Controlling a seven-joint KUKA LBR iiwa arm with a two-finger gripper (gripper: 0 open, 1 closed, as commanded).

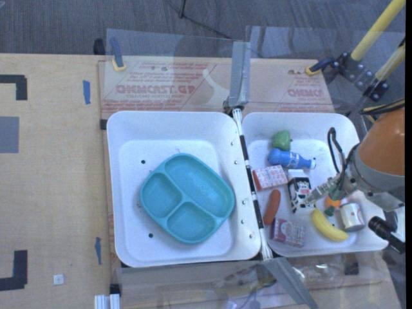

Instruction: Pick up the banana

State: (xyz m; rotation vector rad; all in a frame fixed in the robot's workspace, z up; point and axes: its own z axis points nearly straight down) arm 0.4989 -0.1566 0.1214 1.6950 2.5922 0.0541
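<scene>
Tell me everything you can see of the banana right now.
The banana is yellow, smooth, plastic-looking and gently curved. It lies flat near the front right corner of the right bin, slanting from upper left to lower right. A small metal can sits against its right side, and the arm's wrist hangs just above. It lies loose on the bin floor.

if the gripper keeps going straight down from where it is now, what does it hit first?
Probably the banana: the gripper sits just above its upper end in the right bin. Depth is unclear, so it could clip the small can beside it instead.
</scene>
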